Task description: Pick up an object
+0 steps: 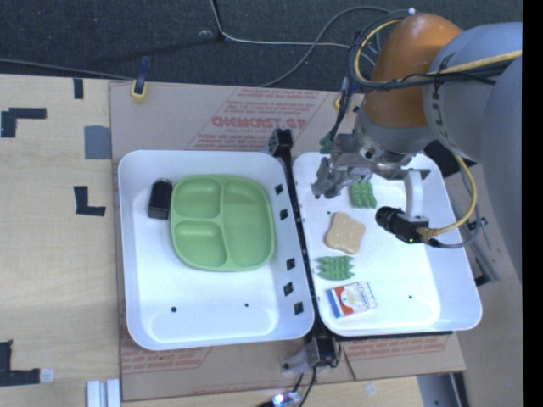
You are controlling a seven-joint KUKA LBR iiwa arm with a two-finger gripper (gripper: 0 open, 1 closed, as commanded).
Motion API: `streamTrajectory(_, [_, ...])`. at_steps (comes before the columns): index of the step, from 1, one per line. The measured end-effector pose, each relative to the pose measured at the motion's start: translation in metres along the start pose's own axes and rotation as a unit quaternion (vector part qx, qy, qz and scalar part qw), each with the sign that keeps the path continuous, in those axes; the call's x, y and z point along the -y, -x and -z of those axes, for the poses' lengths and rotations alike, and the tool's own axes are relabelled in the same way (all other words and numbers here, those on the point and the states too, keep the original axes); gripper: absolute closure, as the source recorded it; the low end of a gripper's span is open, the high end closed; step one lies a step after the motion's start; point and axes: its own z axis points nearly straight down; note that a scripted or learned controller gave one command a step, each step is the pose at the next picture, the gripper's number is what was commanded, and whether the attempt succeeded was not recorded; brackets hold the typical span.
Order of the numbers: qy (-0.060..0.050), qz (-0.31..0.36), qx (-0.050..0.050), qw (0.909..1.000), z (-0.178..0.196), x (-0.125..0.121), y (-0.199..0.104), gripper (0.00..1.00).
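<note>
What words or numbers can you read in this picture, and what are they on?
"CHEMCAST GP": red print on the brown board under the bins, read at a slant, so the letters are not certain.
The smaller red lines on that board, above and below it, are too blurred to read.
The red, white and blue packet in the right bin has print on it, too small to read.

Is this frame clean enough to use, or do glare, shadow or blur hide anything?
Camera view: lighting is even, and the green tray and tan biscuit read sharp; the claw throws a soft shadow on the right bin; the small carton's print is too small to read.
</note>
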Motion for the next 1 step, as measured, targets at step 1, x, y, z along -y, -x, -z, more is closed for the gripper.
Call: streamTrajectory(1, [0.000, 0.001, -0.001, 1.0000, 0.0068, 0.0101, -0.0551, 1.00])
